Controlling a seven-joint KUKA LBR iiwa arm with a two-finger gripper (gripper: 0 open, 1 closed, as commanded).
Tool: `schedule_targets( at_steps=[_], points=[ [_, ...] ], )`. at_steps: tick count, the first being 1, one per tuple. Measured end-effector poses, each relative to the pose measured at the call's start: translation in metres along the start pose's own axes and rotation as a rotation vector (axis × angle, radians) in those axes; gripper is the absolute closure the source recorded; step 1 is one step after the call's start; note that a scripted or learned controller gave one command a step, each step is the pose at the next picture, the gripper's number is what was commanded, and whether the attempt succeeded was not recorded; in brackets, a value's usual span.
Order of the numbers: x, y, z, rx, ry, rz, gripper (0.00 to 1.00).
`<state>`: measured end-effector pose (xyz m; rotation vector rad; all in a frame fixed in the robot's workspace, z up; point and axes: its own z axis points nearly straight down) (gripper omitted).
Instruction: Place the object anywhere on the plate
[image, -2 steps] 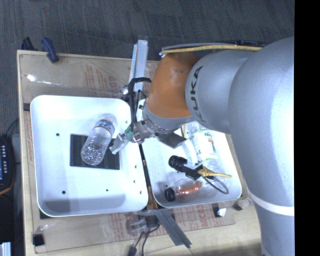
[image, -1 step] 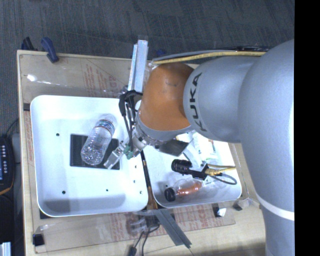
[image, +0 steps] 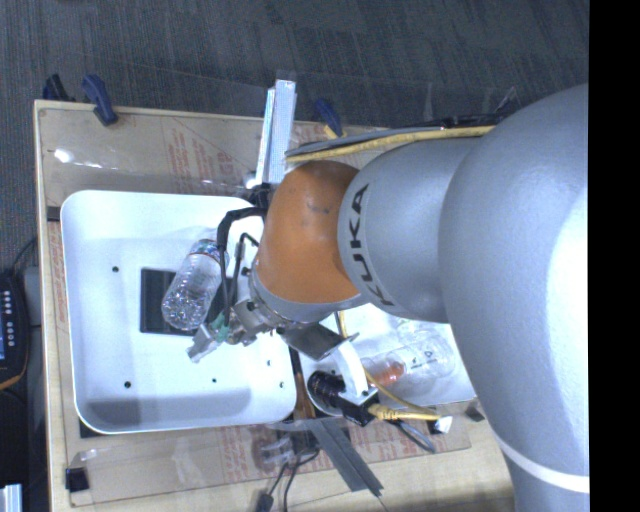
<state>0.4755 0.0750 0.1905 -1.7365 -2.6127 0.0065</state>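
A clear plastic bottle (image: 192, 285) lies tilted in the left white bin (image: 100, 230). Its lower end rests over a flat black square plate (image: 153, 300) on the bin floor, and its capped end points up and to the right. My gripper (image: 208, 340) hangs just below and to the right of the bottle's lower end, close to the plate's right edge. The orange wrist band and grey arm sit right behind it and hide the join between gripper and bottle.
The arm covers most of the right bin (image: 440, 390), where a clear bottle with an orange patch (image: 405, 365) lies. Blue clamps (image: 98, 98) hold the bench's back edge. An upright metal bar (image: 277, 130) stands behind the left bin.
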Motion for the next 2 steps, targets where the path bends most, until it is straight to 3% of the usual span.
schedule_targets(
  at_steps=[1, 2],
  points=[
    [0.069, 0.029, 0.059, 0.001, 0.0, 0.173, 0.0],
    [-0.032, 0.086, -0.057, -0.006, -0.001, 0.188, 0.0]
  ],
)
